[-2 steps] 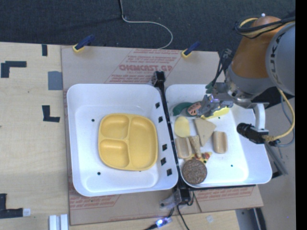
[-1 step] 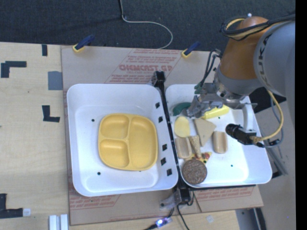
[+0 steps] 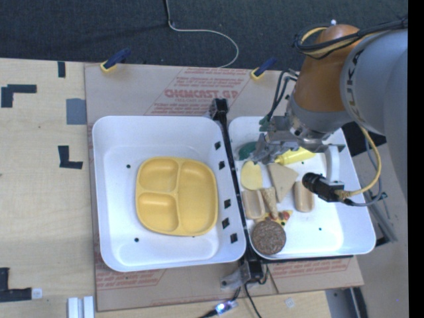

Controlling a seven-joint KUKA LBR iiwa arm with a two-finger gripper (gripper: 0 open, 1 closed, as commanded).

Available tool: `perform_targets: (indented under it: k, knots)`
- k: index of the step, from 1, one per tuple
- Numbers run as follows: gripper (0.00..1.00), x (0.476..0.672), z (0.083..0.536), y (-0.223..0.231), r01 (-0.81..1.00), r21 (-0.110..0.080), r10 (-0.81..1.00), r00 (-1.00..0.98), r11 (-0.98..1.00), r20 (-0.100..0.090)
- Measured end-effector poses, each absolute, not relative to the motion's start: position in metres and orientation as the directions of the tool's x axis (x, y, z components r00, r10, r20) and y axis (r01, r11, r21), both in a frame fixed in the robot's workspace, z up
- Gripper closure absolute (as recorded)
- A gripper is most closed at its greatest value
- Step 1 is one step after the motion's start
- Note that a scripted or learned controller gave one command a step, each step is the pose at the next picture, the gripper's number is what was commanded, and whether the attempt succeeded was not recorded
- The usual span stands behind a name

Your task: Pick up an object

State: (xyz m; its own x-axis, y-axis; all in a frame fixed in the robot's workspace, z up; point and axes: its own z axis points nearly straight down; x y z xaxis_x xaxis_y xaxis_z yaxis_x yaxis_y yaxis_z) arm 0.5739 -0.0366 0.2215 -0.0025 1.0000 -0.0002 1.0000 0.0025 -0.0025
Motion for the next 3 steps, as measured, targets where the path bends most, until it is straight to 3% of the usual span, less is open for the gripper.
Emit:
perform_targets:
  k: [2,3]
  knots:
    - [1.0,0.577,0.216,-0.049,1.0,-0.002,1.0,-0.002,0.002,-0.001]
    - [1.0,0.567,0.232,-0.041,1.0,-0.001,1.0,-0.002,0.002,0.001]
